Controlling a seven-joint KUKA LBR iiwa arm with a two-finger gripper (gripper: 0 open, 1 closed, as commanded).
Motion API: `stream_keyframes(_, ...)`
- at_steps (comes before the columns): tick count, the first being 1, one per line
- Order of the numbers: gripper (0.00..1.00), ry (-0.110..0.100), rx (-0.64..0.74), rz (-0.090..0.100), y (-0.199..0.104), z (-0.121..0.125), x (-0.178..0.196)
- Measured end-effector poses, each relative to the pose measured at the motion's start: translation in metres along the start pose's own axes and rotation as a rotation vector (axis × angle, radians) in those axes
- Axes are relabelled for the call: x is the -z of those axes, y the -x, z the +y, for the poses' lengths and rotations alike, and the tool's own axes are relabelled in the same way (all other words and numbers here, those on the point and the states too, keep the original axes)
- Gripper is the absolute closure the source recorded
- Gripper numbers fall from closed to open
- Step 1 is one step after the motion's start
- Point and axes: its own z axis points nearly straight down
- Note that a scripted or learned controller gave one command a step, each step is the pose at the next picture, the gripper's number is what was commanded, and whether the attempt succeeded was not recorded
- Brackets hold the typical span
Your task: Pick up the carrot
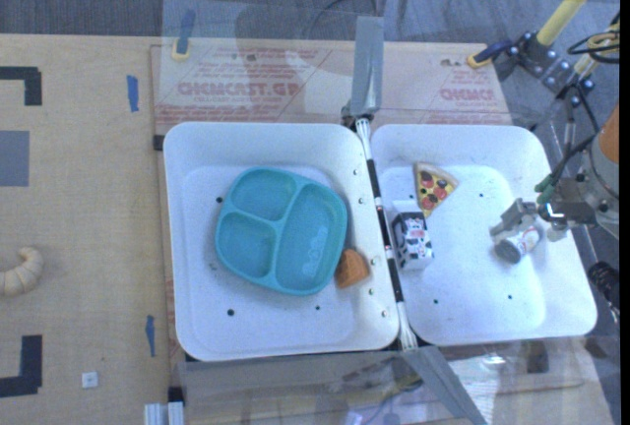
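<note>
While the carrot (pixel 352 268) is lying in the left bin (pixel 197 315), it is resting as a small orange piece against the lower right edge of the teal plate (pixel 283 229), close to the divider between the two bins. That plate, a three-compartment dish, is sitting near the centre of the left bin, slightly tilted in the frame.

Across the divider, the right bin (pixel 472 315) is holding three items. A small black-and-white carton (pixel 413 238) is standing just beside the divider, near the carrot but in the other bin. A pizza slice toy (pixel 433 186) is lying just above the carton, toward the upper left of that bin. A small grey-and-white object (pixel 516 245) is lying toward the right side of the bin.

The gripper (pixel 536 216) is hovering at the right of the frame, over the right bin and just above the grey-and-white object, well apart from the carrot. Whether its jaws are parted or closed cannot be told, and nothing is visibly held.

On the table (pixel 79 177), at the left edge of the frame, a croissant-shaped toy (pixel 20 272) is lying outside both bins.
</note>
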Motion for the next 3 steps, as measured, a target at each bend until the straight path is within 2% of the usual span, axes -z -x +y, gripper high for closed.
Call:
stream_keyframes(1, 0.0, 0.003, 0.282, -0.001, -0.024, -0.003, -0.104)
stream_keyframes(2, 1.0, 0.006, 0.277, -0.002, -0.022, -0.003, -0.095)
stream_keyframes(3, 1.0, 0.004, 0.17, -0.002, -0.107, -0.002, -0.062)
